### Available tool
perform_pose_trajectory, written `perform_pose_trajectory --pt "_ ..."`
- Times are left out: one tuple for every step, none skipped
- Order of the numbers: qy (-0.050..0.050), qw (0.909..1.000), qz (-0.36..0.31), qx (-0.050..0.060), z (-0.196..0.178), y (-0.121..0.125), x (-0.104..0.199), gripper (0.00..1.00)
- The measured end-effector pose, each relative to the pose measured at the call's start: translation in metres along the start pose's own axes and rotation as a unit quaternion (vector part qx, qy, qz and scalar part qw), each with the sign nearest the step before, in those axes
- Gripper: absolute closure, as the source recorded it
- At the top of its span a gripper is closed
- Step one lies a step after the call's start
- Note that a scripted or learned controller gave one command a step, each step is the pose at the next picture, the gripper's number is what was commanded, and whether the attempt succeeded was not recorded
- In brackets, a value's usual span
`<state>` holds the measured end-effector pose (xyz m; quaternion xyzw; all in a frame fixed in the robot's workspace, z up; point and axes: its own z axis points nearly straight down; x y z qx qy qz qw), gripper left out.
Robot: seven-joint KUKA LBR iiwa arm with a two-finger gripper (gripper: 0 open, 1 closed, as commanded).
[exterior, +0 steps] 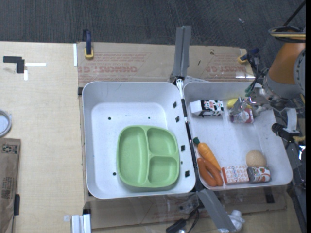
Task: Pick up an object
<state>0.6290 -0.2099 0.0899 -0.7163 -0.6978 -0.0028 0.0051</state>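
Left bin (97, 130): a green divided plate (148, 157). Right of that plate, in the right bin (284, 154): carrot (208, 152), black-and-white carton (208, 108), clear crinkled packet (243, 113), tan ball (255, 158). The gripper (255, 100) hovers at the packet's upper right edge, the nearest object to it, just lower-left of it. Whether the gripper is released or clenched cannot be told; nothing visibly held.
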Motion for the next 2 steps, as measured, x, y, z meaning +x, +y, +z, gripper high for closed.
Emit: perform_pose_trajectory --pt "-0.001 1.0000 -0.002 0.000 -0.009 0.001 0.000 1.00" --pt "-0.006 0.9981 -0.062 -0.001 -0.097 0.006 0.048 1.00"
